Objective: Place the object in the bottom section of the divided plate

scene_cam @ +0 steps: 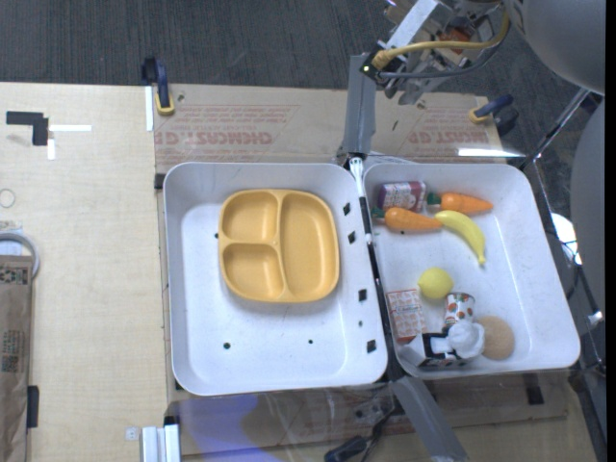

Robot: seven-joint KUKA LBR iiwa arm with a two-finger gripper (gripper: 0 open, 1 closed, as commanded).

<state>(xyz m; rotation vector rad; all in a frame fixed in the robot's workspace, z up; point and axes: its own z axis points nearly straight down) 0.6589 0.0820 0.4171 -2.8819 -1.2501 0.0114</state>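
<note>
A yellow divided plate (279,245) lies in the left white bin (269,345), nothing in its three sections; the small lower-left section (252,269) is bare. The right bin (544,287) holds the loose objects: two orange carrots (412,221), a banana (464,234), a lemon (435,283), a small can (401,195), a printed cup (459,308), a flat packet (405,314), a white item (462,340) and a brown ball (498,336). My gripper (399,77) hangs high beyond the far edge of the right bin, over the cardboard, with nothing seen in it.
Brown cardboard (250,123) lies behind both bins. A grey post (359,114) rises at the divide between the bins, near the gripper. A wooden bench top (77,258) stretches to the left, with a paper bag (14,354) at its left edge.
</note>
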